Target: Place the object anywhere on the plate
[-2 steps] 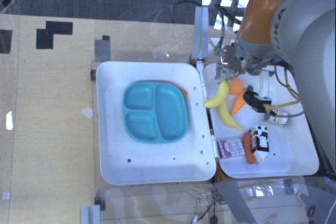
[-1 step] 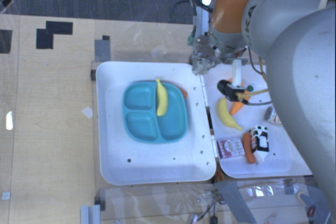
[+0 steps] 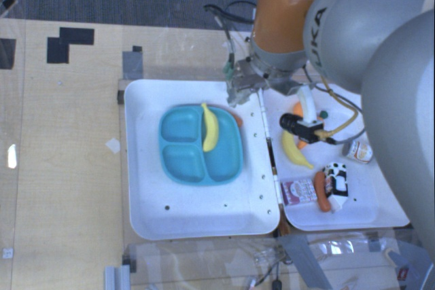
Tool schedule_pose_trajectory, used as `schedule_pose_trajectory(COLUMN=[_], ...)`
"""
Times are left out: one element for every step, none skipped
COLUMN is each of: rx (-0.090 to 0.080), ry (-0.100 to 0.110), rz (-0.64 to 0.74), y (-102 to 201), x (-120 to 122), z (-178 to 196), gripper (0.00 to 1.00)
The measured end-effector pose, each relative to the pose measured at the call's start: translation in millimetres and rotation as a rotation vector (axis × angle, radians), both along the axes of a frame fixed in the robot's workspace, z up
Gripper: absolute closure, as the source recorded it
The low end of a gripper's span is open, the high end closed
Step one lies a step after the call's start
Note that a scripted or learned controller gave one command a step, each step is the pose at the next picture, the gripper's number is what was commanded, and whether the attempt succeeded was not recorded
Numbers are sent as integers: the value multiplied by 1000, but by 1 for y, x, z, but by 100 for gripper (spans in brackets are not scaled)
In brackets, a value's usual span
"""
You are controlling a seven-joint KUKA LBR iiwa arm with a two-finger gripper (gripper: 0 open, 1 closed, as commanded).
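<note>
While end effector hovers, banana lies left.

A pale yellow plastic banana lies flat on a bright blue, square, rounded-corner plastic plate with divided compartments. The banana runs lengthwise from the plate's far edge toward its middle, curving gently, its thin tip pointing to the far rim and its thicker end resting near the ridge between compartments. It sits in the large right-hand compartment, close along the divider. The plate itself rests level in the middle of the left shallow white bin, slightly nearer that bin's right wall.
</note>
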State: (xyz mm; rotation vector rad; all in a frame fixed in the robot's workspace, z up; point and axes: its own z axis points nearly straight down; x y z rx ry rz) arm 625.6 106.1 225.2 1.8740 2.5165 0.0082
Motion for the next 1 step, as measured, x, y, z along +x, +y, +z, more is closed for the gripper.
schedule_pose_trajectory(rx=[-1], ry=[0], rz=[2], y=[-26], x=[44], z=[-39], gripper=[100])
